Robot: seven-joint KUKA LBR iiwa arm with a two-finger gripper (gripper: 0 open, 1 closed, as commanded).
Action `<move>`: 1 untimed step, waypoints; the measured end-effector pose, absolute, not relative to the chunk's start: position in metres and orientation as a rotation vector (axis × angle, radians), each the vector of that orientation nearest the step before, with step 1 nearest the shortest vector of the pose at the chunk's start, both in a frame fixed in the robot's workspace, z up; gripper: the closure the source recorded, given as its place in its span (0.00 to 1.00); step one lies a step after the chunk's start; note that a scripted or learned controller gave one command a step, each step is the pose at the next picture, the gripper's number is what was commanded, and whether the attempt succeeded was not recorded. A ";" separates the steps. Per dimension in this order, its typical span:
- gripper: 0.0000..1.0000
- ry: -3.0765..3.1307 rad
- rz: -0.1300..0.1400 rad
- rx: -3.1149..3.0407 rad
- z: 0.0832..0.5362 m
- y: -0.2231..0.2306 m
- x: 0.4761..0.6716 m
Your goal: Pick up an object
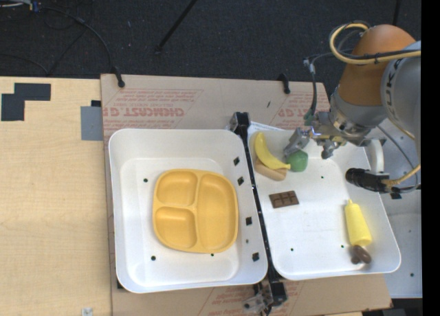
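Nothing lifted yet, by the look of it. Gripper low over the back of the right bin, fingers spread apart with nothing between them, left fingertip just beside a small green thing, maybe touching it, hard to say from this angle. So probably mid-approach or lining up for a grab, whole pick left to do: close on something, raise it clear. Right bin pretty busy: banana near the back left corner, right up against the green thing; brown chocolate-bar-looking block around the middle; yellow bottle along the right side with a brown blob at its near end. Left bin: just a yellow divided plate sitting flat in the middle, well apart from the arm. Best guess at the target: the green thing, closest to the fingers, though the banana crowding it could get in the way.
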State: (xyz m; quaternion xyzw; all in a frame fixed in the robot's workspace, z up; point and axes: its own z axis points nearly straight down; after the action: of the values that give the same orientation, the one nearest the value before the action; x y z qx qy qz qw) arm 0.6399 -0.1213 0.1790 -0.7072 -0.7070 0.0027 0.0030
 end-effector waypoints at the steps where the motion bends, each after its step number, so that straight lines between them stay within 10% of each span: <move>1: 0.00 -2.217 0.008 -2.217 0.131 -0.123 0.630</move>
State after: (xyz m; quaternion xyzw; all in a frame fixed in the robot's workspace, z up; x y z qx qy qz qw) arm 0.6304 -0.1234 0.1308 -0.7071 -0.7071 0.0024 0.0030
